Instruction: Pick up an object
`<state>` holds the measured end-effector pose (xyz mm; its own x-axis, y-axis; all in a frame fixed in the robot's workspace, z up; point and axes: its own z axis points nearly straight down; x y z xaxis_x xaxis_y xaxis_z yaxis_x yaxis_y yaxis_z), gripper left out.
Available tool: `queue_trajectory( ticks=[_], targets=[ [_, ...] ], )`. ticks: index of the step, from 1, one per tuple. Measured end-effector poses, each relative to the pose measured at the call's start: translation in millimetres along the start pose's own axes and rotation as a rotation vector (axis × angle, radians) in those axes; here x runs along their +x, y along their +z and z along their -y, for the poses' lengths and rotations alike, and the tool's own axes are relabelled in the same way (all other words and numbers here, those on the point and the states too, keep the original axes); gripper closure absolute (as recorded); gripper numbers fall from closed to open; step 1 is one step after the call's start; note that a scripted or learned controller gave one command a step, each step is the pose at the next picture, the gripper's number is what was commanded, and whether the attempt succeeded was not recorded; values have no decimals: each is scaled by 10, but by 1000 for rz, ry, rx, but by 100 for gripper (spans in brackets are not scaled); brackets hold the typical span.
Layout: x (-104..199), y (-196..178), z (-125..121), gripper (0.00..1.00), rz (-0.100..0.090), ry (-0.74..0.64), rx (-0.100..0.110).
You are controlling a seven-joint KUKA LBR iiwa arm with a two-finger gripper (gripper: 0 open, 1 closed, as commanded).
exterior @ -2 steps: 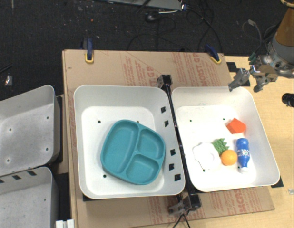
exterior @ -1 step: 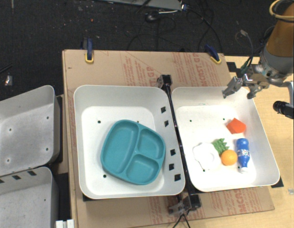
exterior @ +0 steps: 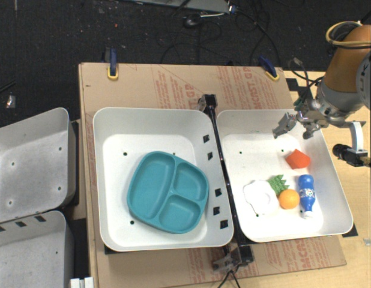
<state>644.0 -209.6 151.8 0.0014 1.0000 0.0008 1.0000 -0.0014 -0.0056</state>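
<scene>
A brown cardboard sheet (exterior: 173, 80) covers the bench and carries two shallow white bins side by side, over a dark speckled floor (exterior: 47, 29) with cables at the far edge. Two clamps, one at each far corner, pin the cardboard.

The left bin (exterior: 107, 125) holds one teal divided plate (exterior: 167, 192) with three compartments, lying toward its near edge.

The right bin (exterior: 338, 218) holds five things along its near-right side: a blue and white bottle (exterior: 305, 194) nearest the right wall, an orange ball (exterior: 288, 199) touching it, a green leafy piece (exterior: 277, 182) just behind the ball, a flat white piece (exterior: 258, 197) to their left, and a red-orange block (exterior: 298, 158) farther back.

The gripper (exterior: 297, 127) hangs over the right bin's far-right corner, its fingers spread apart with nothing between them.
</scene>
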Motion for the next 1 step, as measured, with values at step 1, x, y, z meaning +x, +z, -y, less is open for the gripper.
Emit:
queue_trajectory(
  ticks=[1],
  targets=[
    [7, 534, 2, 0, 0, -1, -2]
  ],
)
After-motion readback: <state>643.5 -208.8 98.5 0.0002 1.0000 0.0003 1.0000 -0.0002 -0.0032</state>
